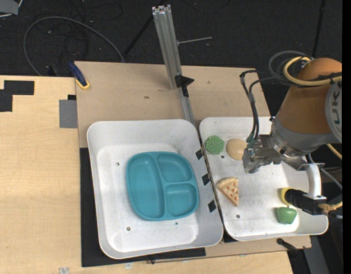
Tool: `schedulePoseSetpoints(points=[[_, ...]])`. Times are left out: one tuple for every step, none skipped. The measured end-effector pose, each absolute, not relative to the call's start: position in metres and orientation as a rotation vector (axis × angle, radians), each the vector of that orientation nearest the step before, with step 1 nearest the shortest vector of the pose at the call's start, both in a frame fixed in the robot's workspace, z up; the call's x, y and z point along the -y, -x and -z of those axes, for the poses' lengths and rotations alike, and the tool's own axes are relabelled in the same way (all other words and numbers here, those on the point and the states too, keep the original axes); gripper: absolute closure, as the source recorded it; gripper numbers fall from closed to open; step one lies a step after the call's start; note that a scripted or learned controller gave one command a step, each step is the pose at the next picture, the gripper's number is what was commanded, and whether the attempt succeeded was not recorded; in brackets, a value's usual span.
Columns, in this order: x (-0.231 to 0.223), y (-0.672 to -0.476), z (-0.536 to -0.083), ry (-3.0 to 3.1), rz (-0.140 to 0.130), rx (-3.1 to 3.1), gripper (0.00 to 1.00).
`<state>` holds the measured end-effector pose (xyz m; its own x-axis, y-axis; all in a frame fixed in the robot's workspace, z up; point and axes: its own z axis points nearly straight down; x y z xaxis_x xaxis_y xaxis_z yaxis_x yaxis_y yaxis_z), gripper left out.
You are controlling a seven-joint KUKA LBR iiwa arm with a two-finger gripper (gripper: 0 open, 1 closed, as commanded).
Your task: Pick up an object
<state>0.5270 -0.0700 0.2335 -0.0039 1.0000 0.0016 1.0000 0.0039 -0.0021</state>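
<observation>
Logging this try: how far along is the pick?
Done: the hand is over the right bin, beside the beige egg. In hand: nothing visibly held. Left: grasp and lift; the green ball, pizza slice and green fruit lie in that bin too.

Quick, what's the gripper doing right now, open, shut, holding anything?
Gripper: cannot be told; low over the right bin, beside the beige ball.

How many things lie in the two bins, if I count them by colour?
Green: 2, the bumpy ball and the smooth green thing
Beige: 1, the rounded lump
Orange-yellow: 1, the pizza slice
Teal: 1, the divided plate
Total: 5
</observation>
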Motion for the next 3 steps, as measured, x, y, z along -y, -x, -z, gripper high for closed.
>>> schedulePoseSetpoints(points=[[0.025, -0.55, -0.24, 2.215, 0.001, 2.225, 1.0], [-0.034, -0.566, -0.231, 2.214, -0.001, 2.225, 1.0], [-0.082, -0.588, -0.239, 2.215, 0.0, 2.226, 1.0]])
